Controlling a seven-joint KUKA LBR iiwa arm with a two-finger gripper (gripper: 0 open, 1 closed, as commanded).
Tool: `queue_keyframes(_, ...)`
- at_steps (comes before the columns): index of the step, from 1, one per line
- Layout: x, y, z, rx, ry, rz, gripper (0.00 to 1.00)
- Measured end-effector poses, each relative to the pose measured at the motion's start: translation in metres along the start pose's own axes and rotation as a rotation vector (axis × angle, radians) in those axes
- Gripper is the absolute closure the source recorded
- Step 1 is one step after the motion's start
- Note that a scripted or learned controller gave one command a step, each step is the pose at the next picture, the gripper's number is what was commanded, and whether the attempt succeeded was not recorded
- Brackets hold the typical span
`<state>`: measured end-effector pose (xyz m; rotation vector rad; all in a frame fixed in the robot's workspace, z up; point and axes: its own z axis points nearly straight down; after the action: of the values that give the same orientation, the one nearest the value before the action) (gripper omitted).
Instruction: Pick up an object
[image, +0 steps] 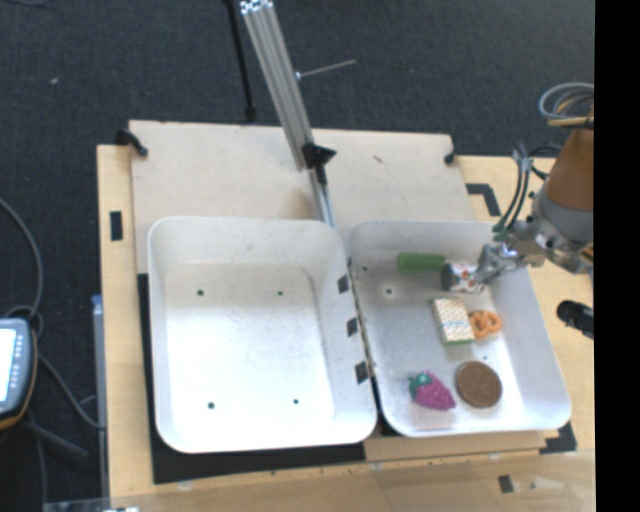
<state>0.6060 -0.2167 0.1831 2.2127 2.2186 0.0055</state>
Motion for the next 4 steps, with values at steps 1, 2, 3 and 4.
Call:
queue_keyframes(1,-0.005,0.010,-0.062,-0.001,-0.001,-0.001,1.00)
queue_keyframes(2,-0.006,0.011,-0.074,0.005,0.002,-0.005,1.00)
queue_keyframes(3,0.044,0.021,-0.083,0.004,0.003,-0.004,1.00)
queue_keyframes(4,0.090,0.026,-0.071,0.008,0.003,-0.003,1.00)
